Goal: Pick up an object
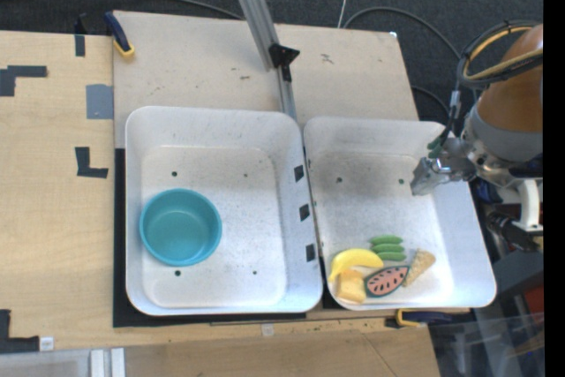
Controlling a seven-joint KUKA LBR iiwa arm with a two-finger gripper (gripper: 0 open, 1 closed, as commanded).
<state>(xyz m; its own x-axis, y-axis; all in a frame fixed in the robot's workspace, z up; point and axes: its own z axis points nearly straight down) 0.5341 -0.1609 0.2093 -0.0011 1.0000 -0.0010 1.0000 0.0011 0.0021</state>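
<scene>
At the right edge of the frame the arm is cut off, its upper part out of sight. The hand is small and blurred. At lower right, the yellow pieces lie partly under the watermelon slice.
</scene>
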